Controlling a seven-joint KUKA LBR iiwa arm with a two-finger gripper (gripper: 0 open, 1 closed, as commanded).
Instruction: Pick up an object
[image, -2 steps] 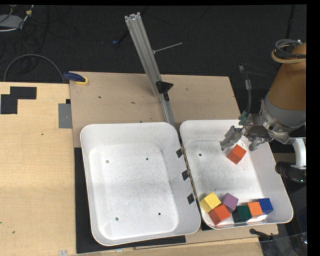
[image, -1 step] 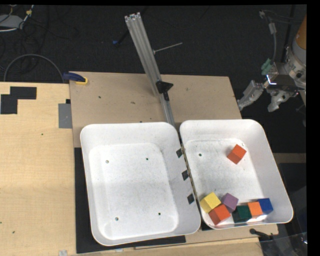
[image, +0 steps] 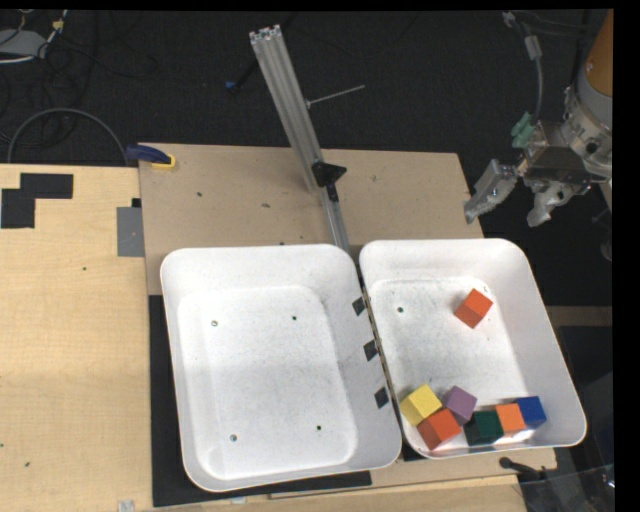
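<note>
Gripper (image: 513, 196) sits upper right of frame, above and beyond the far edge of the right bin (image: 545, 310), well apart from every block. Fingers look spread w/ nothing between them, so open, empty.

Pick candidates all in the right bin: orange block (image: 473, 307) alone mid-bin, tilted corner-on. Rest bunched at the bin's lower edge: yellow block (image: 421, 402), purple block (image: 460, 401), red block (image: 438, 428), green block (image: 484, 427), a second orange block (image: 512, 417), blue block (image: 532, 410). Most touching or just beside each other, some against the wall. Left bin (image: 180, 275) has no blocks.

Risks imo:
- going for the cluster: fingers prob land on neighbours, shove them, or jam against the bin wall. No clean gap between blocks.
- lone orange is the safer target, but it's rotated; if the fingers aren't aligned w/ its faces they'll close on corners and it'll twist out.
- long travel from the current spot, so any xy offset = closing on air.
</note>
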